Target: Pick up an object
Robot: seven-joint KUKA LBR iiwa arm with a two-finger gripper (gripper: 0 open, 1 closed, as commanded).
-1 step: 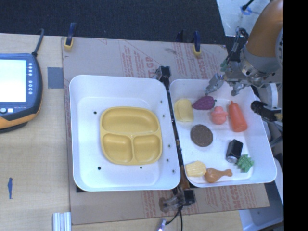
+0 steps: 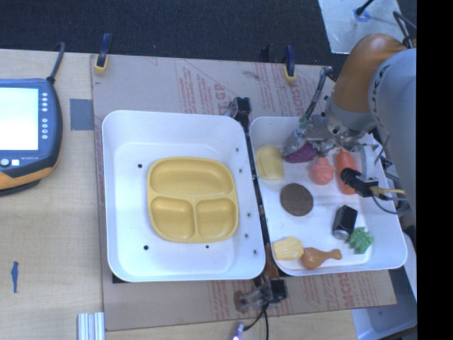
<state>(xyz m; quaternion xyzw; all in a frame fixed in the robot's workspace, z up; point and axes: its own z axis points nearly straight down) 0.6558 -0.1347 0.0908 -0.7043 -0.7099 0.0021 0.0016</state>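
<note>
My gripper (image 2: 300, 142) hangs low over the back of the right bin (image 2: 386, 257), right at a purple toy vegetable (image 2: 303, 154), partly covering it. I cannot tell whether it touches the toy. Around it lie a pale yellow piece (image 2: 270, 163), a pink piece (image 2: 322, 171) and an orange carrot (image 2: 346, 168). Further forward are a brown round patty (image 2: 296, 199), a black can (image 2: 345, 221), a green broccoli (image 2: 361, 240), a chicken drumstick (image 2: 320, 257) and a ridged yellow piece (image 2: 287, 248).
The left bin (image 2: 120, 190) holds a yellow divided plate (image 2: 192, 197). A handheld control pendant (image 2: 25, 129) lies at the far left of the bench. The arm's grey body with its orange band (image 2: 368, 66) rises at the right, above the right bin.
</note>
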